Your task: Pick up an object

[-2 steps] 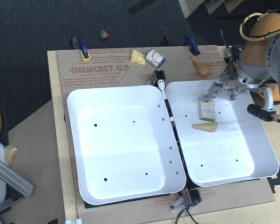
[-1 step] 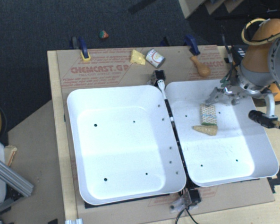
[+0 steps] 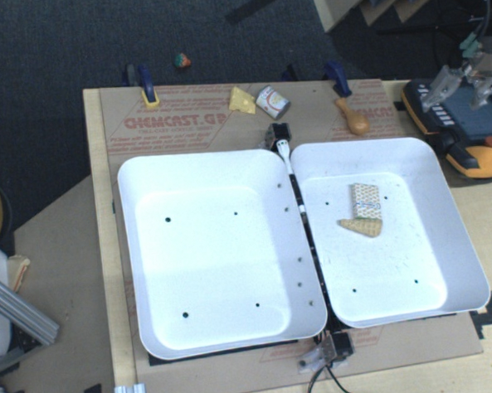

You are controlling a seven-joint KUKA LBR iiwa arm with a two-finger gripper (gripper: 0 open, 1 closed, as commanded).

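Patterned white block (image 3: 365, 201) and tan wedge (image 3: 362, 225) are lying touching, near the right white bin's (image 3: 448, 245) far edge.

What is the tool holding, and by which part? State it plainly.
That cannot be told from the camera view. The patterned packet and the tan wedge lie loose in the right bin, with nothing gripping them.

Patterned block (image 3: 365, 201) touching tan wedge (image 3: 362, 225)
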